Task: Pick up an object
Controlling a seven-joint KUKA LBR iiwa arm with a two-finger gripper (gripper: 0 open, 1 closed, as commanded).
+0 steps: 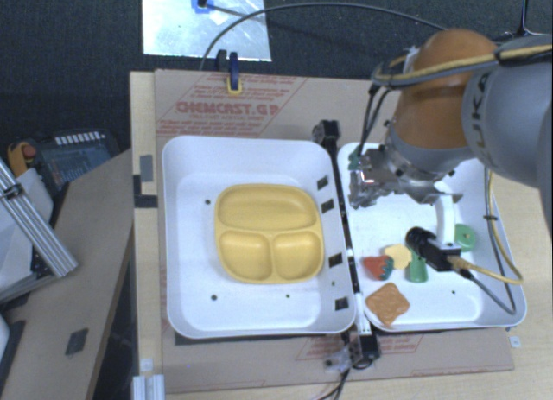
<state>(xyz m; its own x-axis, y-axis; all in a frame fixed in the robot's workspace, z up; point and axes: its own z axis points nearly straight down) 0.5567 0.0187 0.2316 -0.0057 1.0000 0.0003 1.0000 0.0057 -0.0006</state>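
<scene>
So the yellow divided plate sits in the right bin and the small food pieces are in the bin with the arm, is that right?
Not quite. The yellow divided plate sits in the left bin, not the right. The camera view shows this. The small food pieces do lie in the right bin, where the arm reaches in.

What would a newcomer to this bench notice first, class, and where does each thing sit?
The yellow tray, split into three compartments, lies mid-way in the left bin. The grey arm with its orange band reaches in from the right over the right bin. Small items cluster near that bin's front, among them a brown cracker.
</scene>
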